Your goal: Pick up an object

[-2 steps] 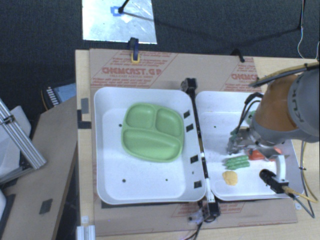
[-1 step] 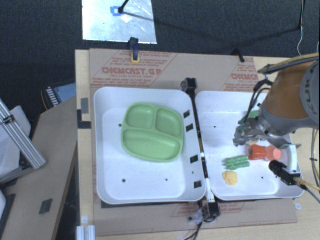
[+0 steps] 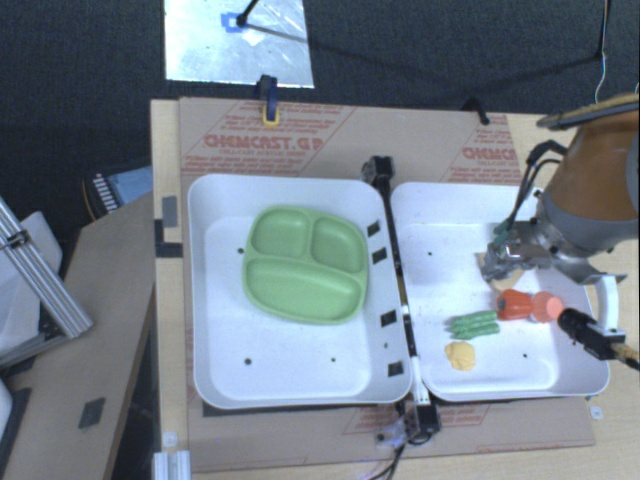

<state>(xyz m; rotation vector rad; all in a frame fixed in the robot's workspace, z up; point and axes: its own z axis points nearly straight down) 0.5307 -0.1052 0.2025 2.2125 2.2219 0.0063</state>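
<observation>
Reading "CHEMCAST GP" on brown board [image 3: 262, 140] behind bins.

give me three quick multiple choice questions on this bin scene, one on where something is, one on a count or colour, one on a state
1. Where does the green divided plate lie?
A. left bin
B. right bin
C. off the bench

2. How many compartments does that plate have?
A. two
B. three
C. five

3. What does the orange-red toy do?
A. hangs in the air
B. sits on the plate
C. rests on the right bin's floor

Answers: 1 A, the plate sits in the left bin. 2 B, two small sections above one long one. 3 C, it lies in the right bin just below the gripper.
</observation>
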